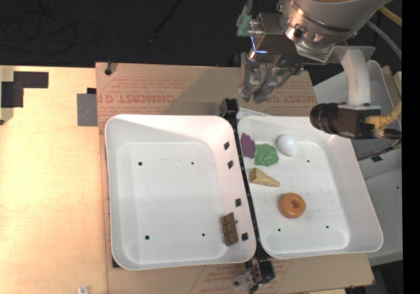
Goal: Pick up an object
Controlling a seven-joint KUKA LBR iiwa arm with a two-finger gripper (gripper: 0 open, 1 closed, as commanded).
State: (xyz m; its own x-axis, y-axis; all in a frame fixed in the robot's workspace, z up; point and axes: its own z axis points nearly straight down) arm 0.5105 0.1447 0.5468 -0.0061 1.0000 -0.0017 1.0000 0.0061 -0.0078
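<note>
My gripper point(261, 89) hangs high above the back edge of the right bin point(341, 155), with nothing between its fingers. Below it in the right bin lie a purple piece point(248, 145), a green lump point(266, 154), a white ball point(287, 144), a tan wedge point(264, 178) and an orange ring point(292, 205). A brown block point(230, 228) rests at the front right corner of the left bin point(164, 194).
The two white bins sit side by side on a cardboard sheet point(164, 92) over a pale wooden bench point(46, 181). Black clips point(230, 107) join the bins along their shared rim.
</note>
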